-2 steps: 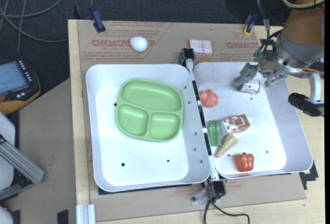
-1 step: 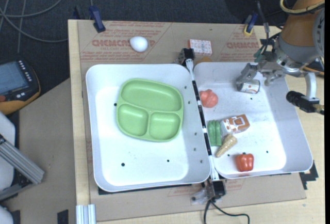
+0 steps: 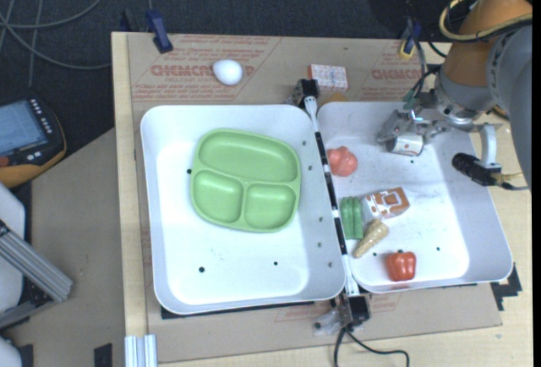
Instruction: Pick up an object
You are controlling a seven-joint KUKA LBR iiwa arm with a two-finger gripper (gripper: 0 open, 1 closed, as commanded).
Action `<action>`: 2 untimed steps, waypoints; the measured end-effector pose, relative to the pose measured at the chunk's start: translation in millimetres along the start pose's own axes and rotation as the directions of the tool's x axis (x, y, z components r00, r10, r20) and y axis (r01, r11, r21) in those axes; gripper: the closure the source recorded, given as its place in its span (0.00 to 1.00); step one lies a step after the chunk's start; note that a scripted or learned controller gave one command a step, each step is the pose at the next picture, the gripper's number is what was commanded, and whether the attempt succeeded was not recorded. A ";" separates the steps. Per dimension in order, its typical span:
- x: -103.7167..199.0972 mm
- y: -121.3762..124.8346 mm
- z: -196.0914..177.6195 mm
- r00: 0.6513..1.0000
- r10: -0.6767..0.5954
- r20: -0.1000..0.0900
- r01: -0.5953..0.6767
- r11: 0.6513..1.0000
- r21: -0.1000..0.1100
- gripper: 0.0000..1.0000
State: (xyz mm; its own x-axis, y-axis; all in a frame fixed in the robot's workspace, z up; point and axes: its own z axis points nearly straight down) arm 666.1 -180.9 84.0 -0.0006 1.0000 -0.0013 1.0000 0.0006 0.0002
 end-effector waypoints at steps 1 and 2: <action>0.0 2.2 -13.0 1.000 -0.002 0.003 0.002 1.000 -0.007 1.00; 41.6 -58.6 -63.4 1.000 0.000 -0.002 0.000 1.000 0.001 1.00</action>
State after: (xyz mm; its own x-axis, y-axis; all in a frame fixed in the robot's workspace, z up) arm 607.4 -139.3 147.4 -0.0004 1.0000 0.0007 1.0000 0.0004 -0.0011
